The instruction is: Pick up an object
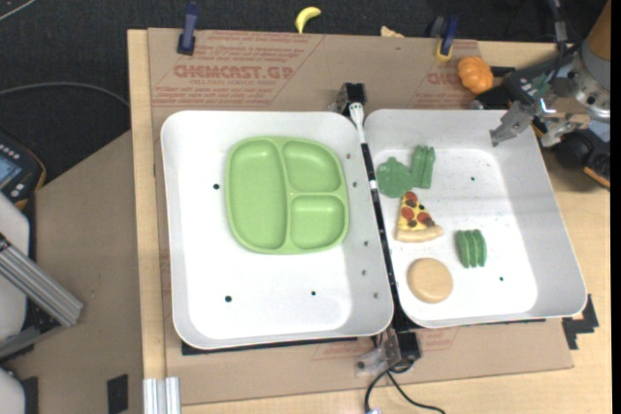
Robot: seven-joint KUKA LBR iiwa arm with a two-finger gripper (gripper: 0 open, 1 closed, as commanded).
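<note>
My tool: at the right bin's two o'clock corner; finger state indiscernible. Bin contents: pizza slice, cookie.

Pincer hovers over right bin's far edge.

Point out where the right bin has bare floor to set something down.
Right bin: bare along its right side, from the pincer down past the green piece. Crowded near the divider: broccoli, pizza slice, cookie.
</note>
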